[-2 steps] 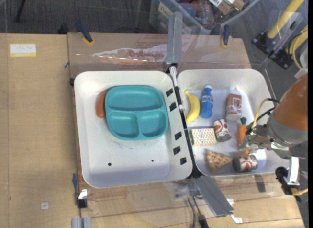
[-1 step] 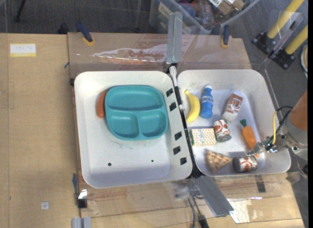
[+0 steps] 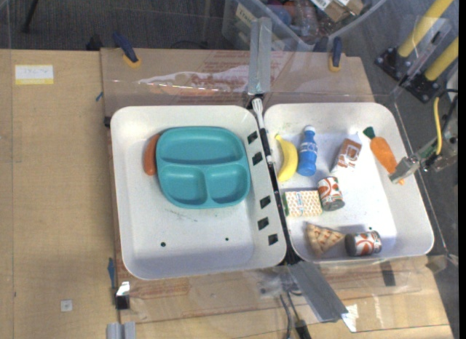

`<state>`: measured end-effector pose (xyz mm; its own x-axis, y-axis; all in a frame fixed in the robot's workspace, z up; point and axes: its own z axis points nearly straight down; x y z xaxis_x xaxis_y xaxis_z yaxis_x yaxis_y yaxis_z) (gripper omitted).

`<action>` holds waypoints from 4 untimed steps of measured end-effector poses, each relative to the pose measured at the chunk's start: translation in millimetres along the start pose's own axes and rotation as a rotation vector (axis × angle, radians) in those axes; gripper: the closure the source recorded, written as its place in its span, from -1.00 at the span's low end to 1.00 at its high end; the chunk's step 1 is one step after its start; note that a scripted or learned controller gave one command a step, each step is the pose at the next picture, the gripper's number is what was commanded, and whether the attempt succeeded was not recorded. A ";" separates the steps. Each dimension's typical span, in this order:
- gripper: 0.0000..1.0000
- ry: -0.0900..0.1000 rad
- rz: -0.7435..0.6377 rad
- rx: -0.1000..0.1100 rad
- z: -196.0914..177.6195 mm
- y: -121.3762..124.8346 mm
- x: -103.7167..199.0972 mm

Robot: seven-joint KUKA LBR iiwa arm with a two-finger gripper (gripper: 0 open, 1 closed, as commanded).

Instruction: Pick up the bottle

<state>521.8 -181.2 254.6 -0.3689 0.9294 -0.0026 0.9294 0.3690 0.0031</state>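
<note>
At the right edge of the camera view, the gripper (image 3: 402, 173) sits just past the right rim of the right bin (image 3: 419, 217); its fingers are too small and blurred to tell whether they are parted or closed, and nothing shows between them. Nearest to it inside that bin lies the carrot (image 3: 381, 151), tilted with its green top toward the far side. A small red-and-white carton (image 3: 348, 154) stands just left of the carrot. The bottle (image 3: 309, 150), blue with a white cap, lies further left, near the far left part of the right bin, well apart from the gripper. A banana (image 3: 286, 158) rests just beside the bottle on its left. Nearer the front are a red can (image 3: 330, 193), a patterned packet (image 3: 303, 203), a pizza slice (image 3: 322, 238) and a second can (image 3: 363, 243) on its side. The left bin (image 3: 138, 243) holds a teal divided tray (image 3: 202, 166). Both bins rest on the wooden surface (image 3: 51, 206).
</note>
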 end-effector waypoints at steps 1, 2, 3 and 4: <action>1.00 -0.001 0.192 0.000 -33.0 106.5 -5.4; 1.00 -0.001 0.133 -0.001 -10.3 171.2 35.9; 1.00 -0.003 -0.157 -0.002 -183.0 133.1 -59.7; 1.00 -0.002 -0.504 -0.001 -95.3 73.0 -75.6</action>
<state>617.1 -224.4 350.3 -0.7717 0.6360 -0.0057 0.6360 0.7717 0.0018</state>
